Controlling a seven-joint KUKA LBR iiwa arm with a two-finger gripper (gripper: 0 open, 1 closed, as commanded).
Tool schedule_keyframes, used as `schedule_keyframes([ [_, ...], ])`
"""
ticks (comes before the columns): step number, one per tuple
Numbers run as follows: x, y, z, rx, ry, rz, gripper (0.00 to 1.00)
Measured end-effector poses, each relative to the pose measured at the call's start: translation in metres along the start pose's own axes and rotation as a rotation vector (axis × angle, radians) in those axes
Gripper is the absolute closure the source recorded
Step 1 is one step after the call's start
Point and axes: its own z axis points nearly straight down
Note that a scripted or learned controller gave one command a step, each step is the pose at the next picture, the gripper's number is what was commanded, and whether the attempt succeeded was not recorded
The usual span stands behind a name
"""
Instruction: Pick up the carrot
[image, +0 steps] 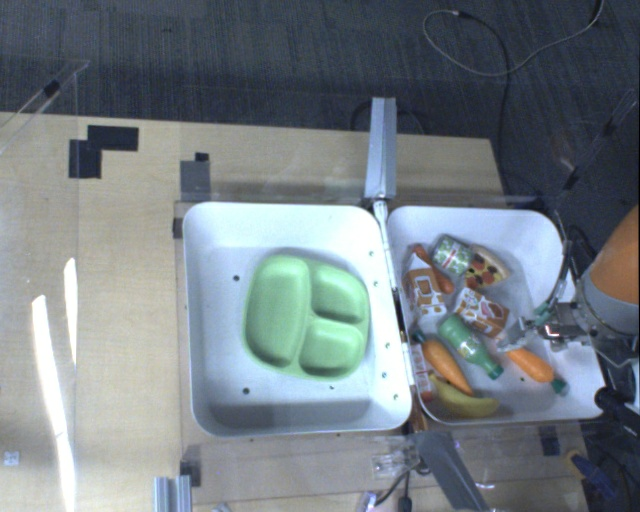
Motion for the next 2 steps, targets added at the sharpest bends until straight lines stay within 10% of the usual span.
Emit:
schedule_keyframes([
  [1,-0.002,0.003,0.044,-0.009,-0.002,0.026,0.0],
  [2,-0.001,0.006,0.034,-0.016,-0.003,0.023,1.0],
])
